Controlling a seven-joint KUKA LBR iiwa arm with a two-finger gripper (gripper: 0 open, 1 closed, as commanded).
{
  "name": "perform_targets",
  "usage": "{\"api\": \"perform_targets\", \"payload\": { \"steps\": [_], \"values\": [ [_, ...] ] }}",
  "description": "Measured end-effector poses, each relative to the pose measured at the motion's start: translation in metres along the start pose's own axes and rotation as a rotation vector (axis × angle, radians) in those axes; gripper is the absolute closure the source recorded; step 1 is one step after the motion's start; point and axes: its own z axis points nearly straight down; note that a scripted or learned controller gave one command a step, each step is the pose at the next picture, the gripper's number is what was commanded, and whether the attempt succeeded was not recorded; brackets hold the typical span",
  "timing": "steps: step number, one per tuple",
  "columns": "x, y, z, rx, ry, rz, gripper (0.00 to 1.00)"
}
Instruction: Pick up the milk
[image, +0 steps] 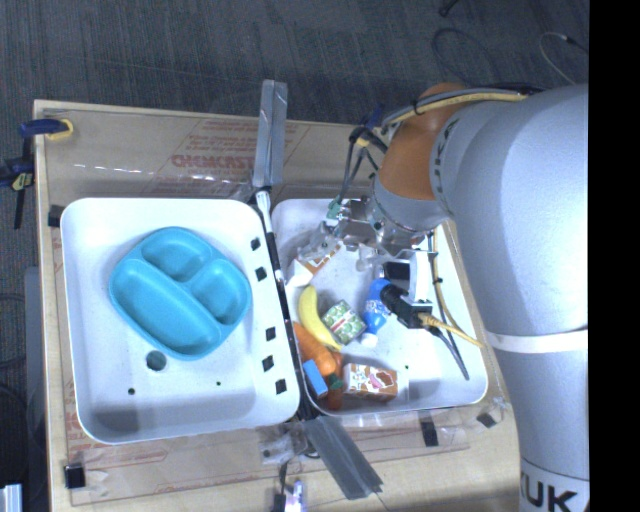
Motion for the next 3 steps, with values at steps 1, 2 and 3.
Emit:
{"api": "perform_targets", "payload": {
  "steps": [1,2,3],
  "values": [
    [-0.025,-0.029,-0.039,0.000,0.001,-0.149,0.00],
    [-0.024,-0.029,-0.039,0.000,0.001,-0.149,0.00],
    [-0.009,0.034,0.042,-0.002,-0.001,-0.184,0.00]
  ]
}}
